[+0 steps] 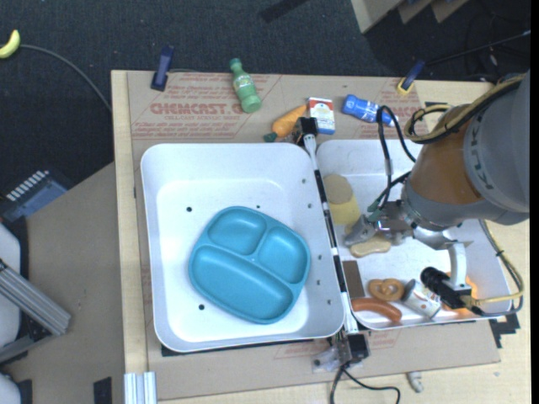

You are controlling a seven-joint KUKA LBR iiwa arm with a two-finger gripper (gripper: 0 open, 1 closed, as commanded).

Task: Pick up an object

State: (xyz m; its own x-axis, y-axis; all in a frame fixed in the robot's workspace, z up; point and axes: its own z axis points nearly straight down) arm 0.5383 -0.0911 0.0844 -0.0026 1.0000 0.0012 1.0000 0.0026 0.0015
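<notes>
The table (pixel 210 108) carries two white bins side by side. The left bin (pixel 168 175), toward the table's left edge, holds a blue divided plate (pixel 248 263). The arm (pixel 488 167) reaches over the right bin (pixel 362 154), which sits toward the table's right edge.

The end effector (pixel 376 228) is low inside the right bin, close to the wall it shares with the left one. Whether it is open or closed cannot be told from this angle. A tan piece (pixel 369 246) lies on the bin floor right at its tip, on the side toward the table's near edge. It looks like the likely target, though nothing shows it gripped or raised.

A pale yellow cup (pixel 339 190) stands just beyond, toward the far edge. A pretzel (pixel 387 289) and a sausage (pixel 376 310) rest by the bin's near wall.

My reading is that the approach is made, while the grasp and the lift are not yet shown as done.
</notes>
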